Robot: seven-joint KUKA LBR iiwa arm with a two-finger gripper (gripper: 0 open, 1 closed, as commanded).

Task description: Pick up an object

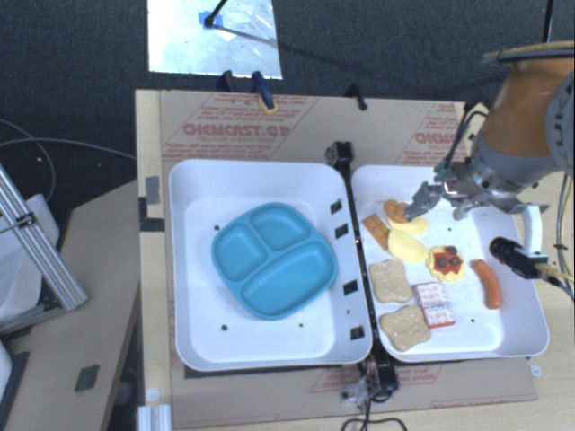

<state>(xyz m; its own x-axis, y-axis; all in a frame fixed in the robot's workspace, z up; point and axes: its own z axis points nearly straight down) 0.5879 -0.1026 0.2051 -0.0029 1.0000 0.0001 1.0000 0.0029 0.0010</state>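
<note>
**Arm poised over the right bin of toy food**

Camera view: two white bins lie side by side on the bench. The left bin (193,241) holds a blue divided plate (273,259). The right bin (521,330) holds the candidate objects: an orange piece (396,211), a brown strip (375,231), a yellow piece (407,246), a small pizza (446,262), a sausage (488,283), two toast slices (391,280) (403,327) and a pink wafer (435,304). The gripper (420,206) hangs above the bin's upper part, just beside the orange piece. Whether it is open or closed cannot be told; nothing is visibly gripped.
</note>
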